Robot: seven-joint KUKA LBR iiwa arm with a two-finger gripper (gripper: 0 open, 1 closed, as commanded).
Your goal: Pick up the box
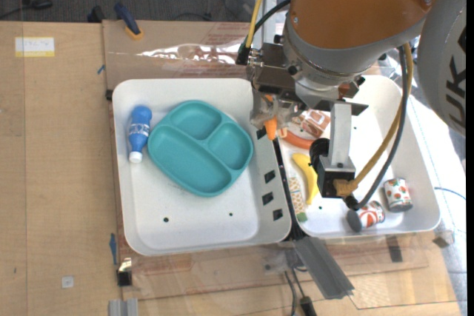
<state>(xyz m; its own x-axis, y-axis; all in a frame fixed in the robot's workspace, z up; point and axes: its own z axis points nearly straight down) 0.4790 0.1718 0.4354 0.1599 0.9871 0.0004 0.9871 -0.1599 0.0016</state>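
Claw (pixel 285 115): low in right bin (pixel 418 159) near the divider, state cannot be told | Box (pixel 315 122): right bin, just beside claw | Left bin (pixel 185 226): teal divided plate (pixel 200 146), blue bottle (pixel 138 132)

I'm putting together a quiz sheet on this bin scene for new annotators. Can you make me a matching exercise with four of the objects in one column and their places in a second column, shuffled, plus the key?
Things:
1. blue bottle
2. teal divided plate
3. banana
4. two small cans

Places:
A. near right corner of the right bin
B. middle of the left bin
C. right bin, close to the wall between the bins
D. left bin, beside the plate's left edge

Pairs: 1-D, 2-B, 3-C, 4-A
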